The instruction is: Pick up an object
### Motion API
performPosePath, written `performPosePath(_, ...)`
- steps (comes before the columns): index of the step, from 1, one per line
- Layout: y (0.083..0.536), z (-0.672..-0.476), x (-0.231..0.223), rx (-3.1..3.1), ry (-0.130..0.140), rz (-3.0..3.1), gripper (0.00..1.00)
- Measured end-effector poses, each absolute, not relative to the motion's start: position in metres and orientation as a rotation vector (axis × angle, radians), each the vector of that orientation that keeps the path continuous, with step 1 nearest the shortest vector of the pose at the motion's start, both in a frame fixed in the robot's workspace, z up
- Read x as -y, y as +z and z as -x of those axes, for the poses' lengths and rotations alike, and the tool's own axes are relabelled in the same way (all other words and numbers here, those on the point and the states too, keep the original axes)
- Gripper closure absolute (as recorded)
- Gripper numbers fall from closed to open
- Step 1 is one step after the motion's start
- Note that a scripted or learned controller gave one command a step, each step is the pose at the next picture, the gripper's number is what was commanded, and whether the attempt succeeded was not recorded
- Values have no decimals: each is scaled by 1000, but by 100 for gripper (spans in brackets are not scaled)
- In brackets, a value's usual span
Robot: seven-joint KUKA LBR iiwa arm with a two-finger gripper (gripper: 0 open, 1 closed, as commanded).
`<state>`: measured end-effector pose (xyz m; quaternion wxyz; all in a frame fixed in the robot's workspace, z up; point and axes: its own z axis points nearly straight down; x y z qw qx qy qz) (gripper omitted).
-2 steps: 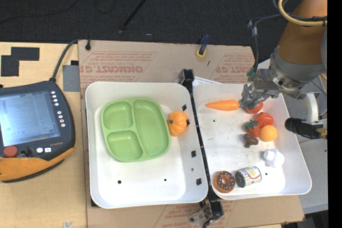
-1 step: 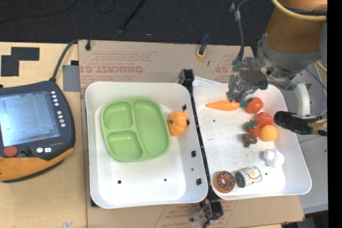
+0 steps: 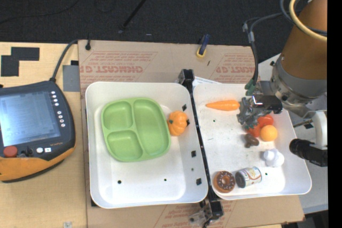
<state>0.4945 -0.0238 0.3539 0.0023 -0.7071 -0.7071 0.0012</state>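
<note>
Surface: two shallow white bins side by side, left bin (image 3: 101, 179) and right bin (image 3: 224, 147).

Left bin: a green three-compartment plate (image 3: 135, 130) lying flat at centre; a small orange pumpkin (image 3: 178, 122) just beside its right edge, close against the wall between the bins.

Right bin: a carrot (image 3: 223, 105) lying on its side at the far left; a red tomato-like piece (image 3: 260, 126) and an orange fruit (image 3: 268, 133) touching or nearly so at the right; a small brown item (image 3: 251, 141) just near of them; a white object (image 3: 272, 157); a tipped can (image 3: 249, 177) and a chocolate doughnut (image 3: 224, 181) at the near edge.

Tool (image 3: 249, 115): low over the right bin, right of the carrot, at the far-left side of the red piece. Whether it is apart or together cannot be told; the dark mechanism blurs into the clutter, and nothing is clearly held.

Step in hand, by judgement: the approach or descent onto the red-and-orange cluster. Next move calls for settling on one item and closing without nudging its neighbours, then a straight lift.
</note>
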Motion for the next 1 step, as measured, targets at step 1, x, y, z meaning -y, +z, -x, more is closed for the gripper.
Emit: performPosePath(1,445,-496,-52,2234,-11,2213,100)
